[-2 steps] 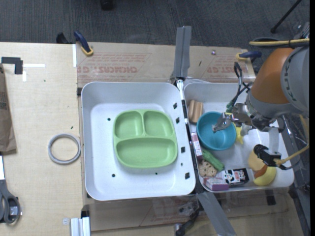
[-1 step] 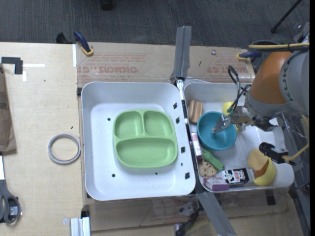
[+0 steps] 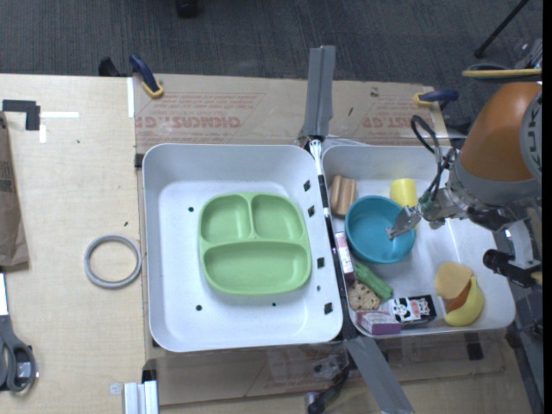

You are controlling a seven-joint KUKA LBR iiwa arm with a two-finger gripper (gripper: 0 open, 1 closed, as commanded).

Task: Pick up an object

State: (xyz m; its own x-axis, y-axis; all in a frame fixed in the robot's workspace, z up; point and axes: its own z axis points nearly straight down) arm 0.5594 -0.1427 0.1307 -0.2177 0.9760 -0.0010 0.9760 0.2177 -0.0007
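Blue bowl (image 3: 379,229) in right bin (image 3: 492,317), far-left part, looks like light stiff plastic w/ slick walls; the rim is prob. the best hold. Gripper (image 3: 402,223) sits over bowl's right rim, tips approx. at the wall; whether it's spread or pinching can't be told.

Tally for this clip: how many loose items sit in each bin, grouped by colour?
Green: 2, divided plastic plate in the left bin, pickle-shaped toy
Blue: 1, round bowl
Yellow: 2, cup, yellow-and-orange toy
Tan: 2, bread-like block, cookie
White: 1, small carton
Total: 8
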